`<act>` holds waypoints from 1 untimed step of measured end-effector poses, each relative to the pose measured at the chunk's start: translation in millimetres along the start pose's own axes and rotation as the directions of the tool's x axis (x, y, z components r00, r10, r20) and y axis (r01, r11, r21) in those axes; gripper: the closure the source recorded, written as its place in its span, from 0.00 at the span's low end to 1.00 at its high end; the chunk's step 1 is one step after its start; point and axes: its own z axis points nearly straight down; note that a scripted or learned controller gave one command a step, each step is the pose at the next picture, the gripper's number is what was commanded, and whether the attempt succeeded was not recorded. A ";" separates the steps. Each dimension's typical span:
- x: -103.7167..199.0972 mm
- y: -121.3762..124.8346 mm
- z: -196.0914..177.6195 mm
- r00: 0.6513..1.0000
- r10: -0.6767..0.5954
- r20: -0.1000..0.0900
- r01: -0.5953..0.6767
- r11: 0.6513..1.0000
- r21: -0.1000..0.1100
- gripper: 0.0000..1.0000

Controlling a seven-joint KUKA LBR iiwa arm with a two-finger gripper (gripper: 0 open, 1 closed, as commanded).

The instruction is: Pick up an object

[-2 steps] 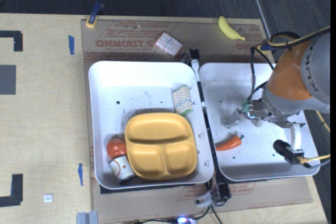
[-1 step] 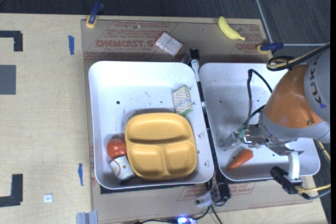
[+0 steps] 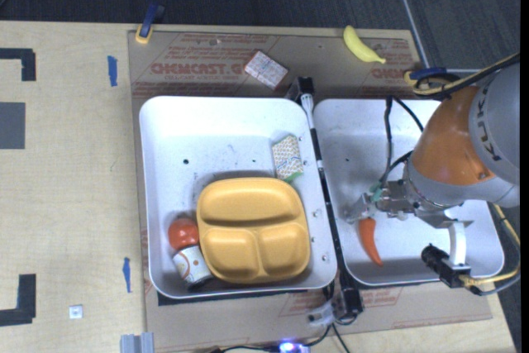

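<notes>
- The landmark here is the right bin (image 3: 488, 256), the shallow white tray on the side where the arm (image 3: 463, 153) comes in.
- Inside that right bin, toward its near-left part, lies an orange carrot (image 3: 369, 240), long and tapered, its thin tip pointing at the bin's front edge.
- The gripper (image 3: 372, 207) sits low in the right bin, just over the thick upper end of the carrot; I cannot tell from here whether it is spread or pressed together, nor whether it touches the carrot.
- The arm's orange band and grey wrist cover much of the right bin's middle and far-right side, with black cables looping beside them.
- Just left of the right bin, rim against rim, stands the left bin (image 3: 157, 178).
- In it, a yellow divided tray (image 3: 252, 229) lies in the front half.
- Tucked at that tray's left are a red-orange round object (image 3: 183, 232) and a small white and orange cup-like item (image 3: 192, 264).
- A small patterned packet (image 3: 287, 156) lies nearer the shared rim.
- Beyond the right bin's far edge, on the cardboard, rests a yellow banana (image 3: 362, 45).
- A small patterned box (image 3: 264, 69) lies further left of the banana.
</notes>
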 end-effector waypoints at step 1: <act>0.3 0.8 -10.2 1.000 0.000 0.000 0.000 1.000 -0.003 1.00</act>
